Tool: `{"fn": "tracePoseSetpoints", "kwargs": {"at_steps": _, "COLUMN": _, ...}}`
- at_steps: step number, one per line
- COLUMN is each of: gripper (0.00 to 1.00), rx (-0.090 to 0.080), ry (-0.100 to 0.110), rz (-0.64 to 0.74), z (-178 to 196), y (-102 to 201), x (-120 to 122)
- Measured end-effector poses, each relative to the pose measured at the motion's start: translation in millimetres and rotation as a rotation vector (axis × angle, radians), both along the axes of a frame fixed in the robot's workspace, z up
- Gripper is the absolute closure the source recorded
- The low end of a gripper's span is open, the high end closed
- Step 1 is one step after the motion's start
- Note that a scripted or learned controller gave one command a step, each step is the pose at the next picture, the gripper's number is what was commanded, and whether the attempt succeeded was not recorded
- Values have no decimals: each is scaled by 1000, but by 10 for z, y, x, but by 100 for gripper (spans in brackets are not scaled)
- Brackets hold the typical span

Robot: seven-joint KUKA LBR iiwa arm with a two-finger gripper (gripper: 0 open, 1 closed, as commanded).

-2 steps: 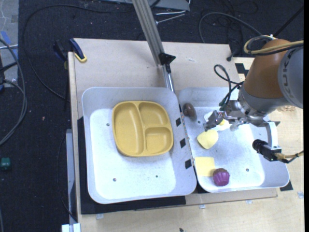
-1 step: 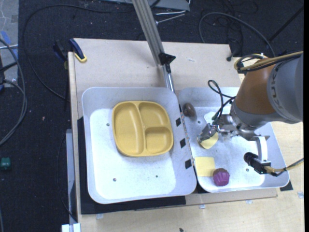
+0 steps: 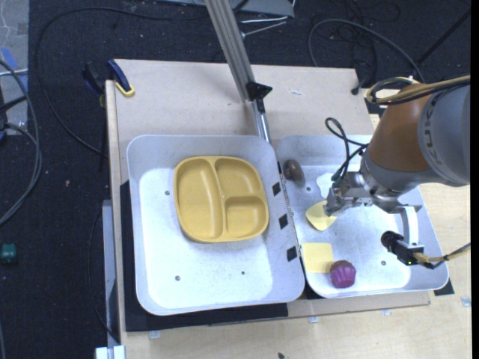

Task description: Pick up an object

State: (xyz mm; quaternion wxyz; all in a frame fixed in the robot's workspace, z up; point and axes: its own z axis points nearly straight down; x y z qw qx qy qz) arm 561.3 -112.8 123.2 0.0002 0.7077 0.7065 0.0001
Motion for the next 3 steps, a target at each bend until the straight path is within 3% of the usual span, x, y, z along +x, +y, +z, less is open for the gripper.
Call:
{"fn": "tracePoseSetpoints", "kwargs": {"at_steps": 2, "gripper": 100, "rx": -1, "ry": -6, "rz": 5, "z": 1047, "y": 69, "x": 8}}
{"fn": "tracePoseSetpoints", "kwargs": {"at_steps": 3, "gripper": 100, "rx": -1, "ry": -2, "rz": 4, "z": 1223, "y": 69, "x": 15}}
